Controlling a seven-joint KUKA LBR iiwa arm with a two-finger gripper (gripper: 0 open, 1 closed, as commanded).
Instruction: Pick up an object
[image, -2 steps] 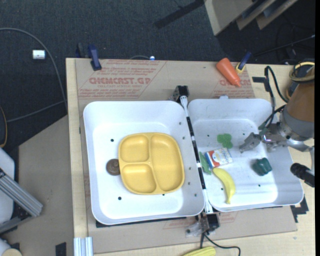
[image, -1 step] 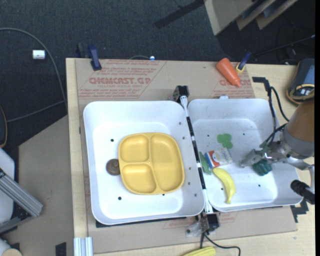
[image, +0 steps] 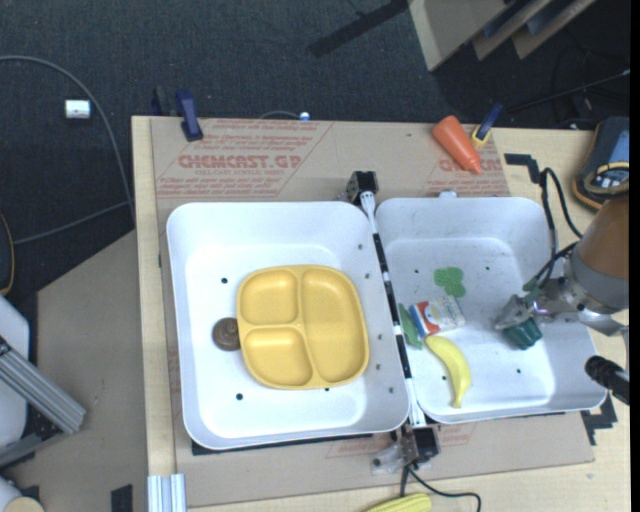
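In the right bin (image: 470, 225), my gripper (image: 517, 318) reaches in from the right, low over the floor near the right wall. A small dark teal object (image: 525, 336) sits right at its tip, touching or just under it. To the left lie a yellow banana (image: 453, 367), a small red, white and blue packet (image: 438, 317) and a flat green piece (image: 449, 280). The left bin (image: 200, 235) holds a yellow divided plate (image: 300, 327) with a brown round thing (image: 226, 333) tucked at its left edge.
A black clip (image: 362, 186) joins the bins along their shared rim. On the cardboard behind the bins lie an orange object (image: 457, 145) and a blue clamp (image: 187, 116). Black cables (image: 552, 200) run past the right bin's far right corner.
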